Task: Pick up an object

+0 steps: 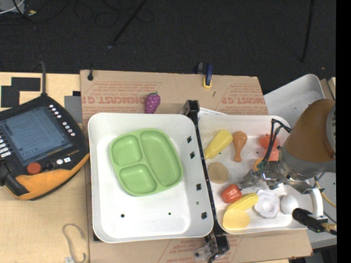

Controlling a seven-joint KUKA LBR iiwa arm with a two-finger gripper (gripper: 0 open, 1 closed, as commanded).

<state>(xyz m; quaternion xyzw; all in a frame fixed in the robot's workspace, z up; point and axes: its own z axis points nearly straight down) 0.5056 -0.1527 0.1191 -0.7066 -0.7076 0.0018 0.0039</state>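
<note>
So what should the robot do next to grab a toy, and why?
Probably lower the tool a little onto the red pepper. It hangs low in the right bin, just beside that pepper and the yellow banana, and nothing shows between its fingers.

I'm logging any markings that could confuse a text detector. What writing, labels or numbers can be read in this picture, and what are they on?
Red print, upside down and not readable letter for letter, on the cardboard sheet behind the bins; it repeats near that sheet's right end.
Fainter red print on the cardboard below the bins: too blurred to read.
Handheld control pendant at left: screen text and button marks too small to read.
The green divided plate carries no writing.
</note>
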